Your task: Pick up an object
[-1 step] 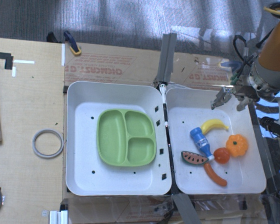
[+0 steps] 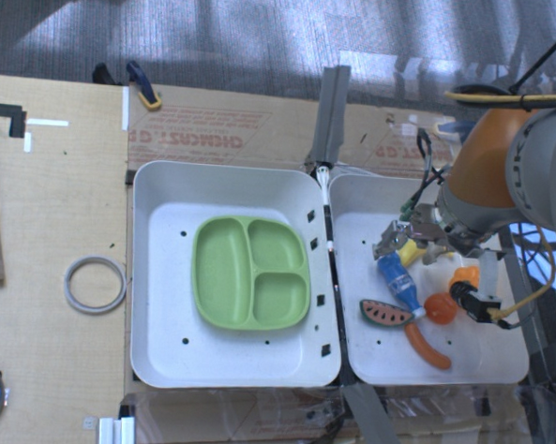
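Can't tell how my gripper point(image 2: 401, 241) jaws stand, low over the blue plastic bottle point(image 2: 398, 281) at right of frame. Best bet: centre on its body, avoiding the watermelon-slice toy point(image 2: 386, 314).

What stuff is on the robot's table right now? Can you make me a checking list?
Surface: two white bins side by side, left bin, right bin.
Job's things: blue bottle, watermelon slice, orange ball and sausage in the right bin.
Clutter: green divided plate in the left bin.
Gripper: gripper low over the bottle's top end; grasp unclear.
Cables: black cables along the arm.
Surroundings: tape ring, clamp.
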Robot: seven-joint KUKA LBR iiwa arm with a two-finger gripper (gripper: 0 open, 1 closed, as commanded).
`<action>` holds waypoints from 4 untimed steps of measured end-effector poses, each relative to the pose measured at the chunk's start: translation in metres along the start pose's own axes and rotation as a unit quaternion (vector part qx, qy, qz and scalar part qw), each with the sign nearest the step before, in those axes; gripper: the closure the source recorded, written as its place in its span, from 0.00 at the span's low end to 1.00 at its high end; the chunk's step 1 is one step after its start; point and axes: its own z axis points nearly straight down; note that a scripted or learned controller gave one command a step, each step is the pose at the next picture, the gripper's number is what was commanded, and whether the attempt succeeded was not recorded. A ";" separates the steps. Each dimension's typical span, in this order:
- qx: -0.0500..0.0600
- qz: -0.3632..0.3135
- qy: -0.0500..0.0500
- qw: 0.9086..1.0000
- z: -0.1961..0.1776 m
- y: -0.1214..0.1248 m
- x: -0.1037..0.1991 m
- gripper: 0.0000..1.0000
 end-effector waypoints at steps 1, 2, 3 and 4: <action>0.000 0.003 0.000 1.000 -0.009 0.001 -0.002 1.00; -0.001 0.008 0.000 1.000 0.024 0.034 -0.003 1.00; -0.001 0.008 0.000 1.000 0.024 0.034 -0.003 0.00; -0.001 -0.150 0.000 0.989 0.023 -0.016 -0.039 0.00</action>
